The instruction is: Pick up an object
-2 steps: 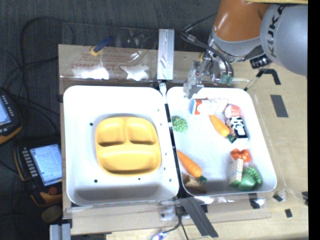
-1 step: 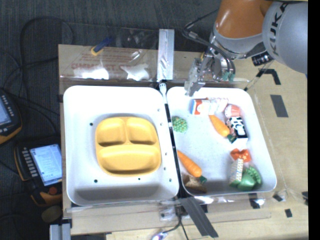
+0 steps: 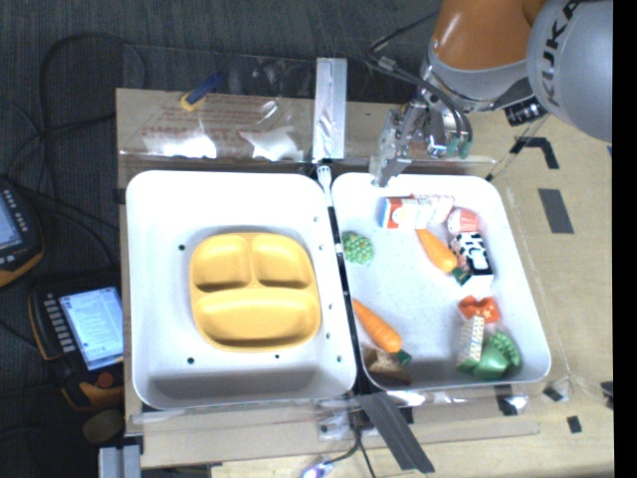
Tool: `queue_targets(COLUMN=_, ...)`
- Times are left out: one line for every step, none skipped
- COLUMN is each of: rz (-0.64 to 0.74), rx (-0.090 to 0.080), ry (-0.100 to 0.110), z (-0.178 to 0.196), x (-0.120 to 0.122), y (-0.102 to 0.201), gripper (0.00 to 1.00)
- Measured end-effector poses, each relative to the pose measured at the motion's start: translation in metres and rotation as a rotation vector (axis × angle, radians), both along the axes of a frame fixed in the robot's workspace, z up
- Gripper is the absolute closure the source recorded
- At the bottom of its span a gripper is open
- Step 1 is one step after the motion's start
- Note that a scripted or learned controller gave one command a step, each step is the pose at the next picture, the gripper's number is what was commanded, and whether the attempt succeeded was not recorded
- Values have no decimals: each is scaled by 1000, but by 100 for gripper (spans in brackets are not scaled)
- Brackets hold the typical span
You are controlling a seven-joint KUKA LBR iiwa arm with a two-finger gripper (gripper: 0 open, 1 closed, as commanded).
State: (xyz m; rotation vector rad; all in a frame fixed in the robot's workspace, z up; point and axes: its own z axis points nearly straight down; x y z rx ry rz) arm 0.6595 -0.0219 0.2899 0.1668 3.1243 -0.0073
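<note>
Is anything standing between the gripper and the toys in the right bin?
Nothing visible. The gripper hangs over the right bin's far rim, and the nearest toy, a red and white carton, lies uncovered just below it.

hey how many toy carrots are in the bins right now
2, both in the right bin: one carrot near its left wall toward the front, another further back by the cartons. More may be hidden.

Two white bins [image 3: 139,297] sit side by side. One yellow divided tray [image 3: 255,289] lies inside. Two toy carrots [image 3: 378,327] and one green ball [image 3: 357,249] show.
</note>
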Motion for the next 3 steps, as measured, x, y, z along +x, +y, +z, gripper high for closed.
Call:
queue_targets(rz=0, rx=-2, ry=-4, z=10, x=1, y=0, gripper=100)
queue_targets(rz=0, rx=-4, ry=-9, z=20, x=2, y=0, gripper=100)
queue_targets(rz=0, rx=-6, ry=-13, z=30, x=3, y=0, gripper=100)
